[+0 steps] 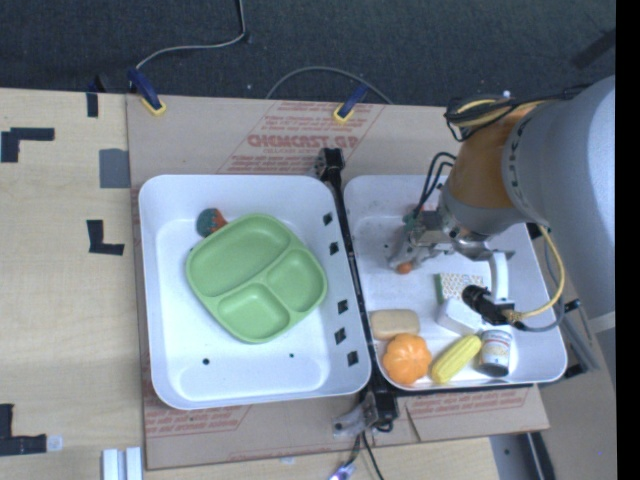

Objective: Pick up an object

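Over the right bin (380, 200) the arm (540, 168) is reaching in from your right, and the gripper (415, 253) is sitting low above the bin's bare white floor, near its left wall. You're looking at the reach-and-descend step of the pick, not a lift; nothing is showing between the fingertips. How far the fingers are parted, I'm not able to tell you, since they're reading as a dark tangle from this angle. A small orange-red bit (403, 266) is showing right at the tip, and whether that's part of the tool or a tiny item is too small to call.

Your candidates are crowding the near end of that bin: a tan block (394, 322), an orange (406, 359) touching it from below, a corn cob (455, 358) just beside the orange, a small jar (495, 351) next to the cob, and a green-and-white packet (458, 288) half under the wrist. Across in the left bin (160, 298) a green tray (257, 278) is lying with a small ball (210, 221) at its far corner.

By my reading, the next move is calling for a shift toward the near end, centring on one item, likely the block or the orange, then closing squarely; those neighbours are packed tight, so you're risking a nudge
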Robot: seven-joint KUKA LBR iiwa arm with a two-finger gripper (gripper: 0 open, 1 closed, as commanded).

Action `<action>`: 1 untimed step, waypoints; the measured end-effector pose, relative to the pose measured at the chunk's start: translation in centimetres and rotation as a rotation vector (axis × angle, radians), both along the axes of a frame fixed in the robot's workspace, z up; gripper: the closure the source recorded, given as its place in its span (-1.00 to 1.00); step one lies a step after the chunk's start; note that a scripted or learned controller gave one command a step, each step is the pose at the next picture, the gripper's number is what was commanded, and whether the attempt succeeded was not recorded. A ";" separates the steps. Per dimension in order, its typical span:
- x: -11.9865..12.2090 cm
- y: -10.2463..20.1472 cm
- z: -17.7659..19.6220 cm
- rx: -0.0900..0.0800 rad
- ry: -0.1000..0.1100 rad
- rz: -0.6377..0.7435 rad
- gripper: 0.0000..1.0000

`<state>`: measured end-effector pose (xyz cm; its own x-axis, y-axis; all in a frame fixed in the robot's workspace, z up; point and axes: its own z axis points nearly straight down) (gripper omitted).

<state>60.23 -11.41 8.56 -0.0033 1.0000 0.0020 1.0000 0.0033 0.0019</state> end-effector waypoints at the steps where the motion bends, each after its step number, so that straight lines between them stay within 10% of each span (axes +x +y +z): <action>1: -1.8 6.3 9.9 -0.002 0.001 -0.001 1.00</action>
